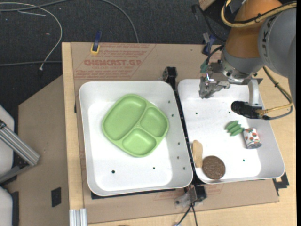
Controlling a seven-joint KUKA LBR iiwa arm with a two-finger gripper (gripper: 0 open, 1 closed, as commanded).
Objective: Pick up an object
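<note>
**Pincer over far-left corner of R bin, grip state unreadable**

The two-finger pincer (207,91) hangs off the grey arm w/ orange band (250,27), pointing down over bare floor near the far-left corner of the shallow white right bin (212,126). Can't tell whether it's released or clenched; from this angle it reads as one grey lump.

The candidate objs all lie in that same bin, well apart from the pincer, toward the near side. The small green leafy plastic piece (233,127) sits about mid-bin on the R. Just beside it, nearer the R wall, lies the small white can w/ red spots (252,138), tipped on its side. The round brown disc (213,167) is at the near edge, and the pale tan oblong stick (197,153) lies along the bin's left wall, close to the disc.

The shallow white left bin (94,149) holds a light-green plastic plate w/ three compartments (135,125), roughly centred. Both bins rest on a brown cardboard sheet w/ red print (117,60).
</note>
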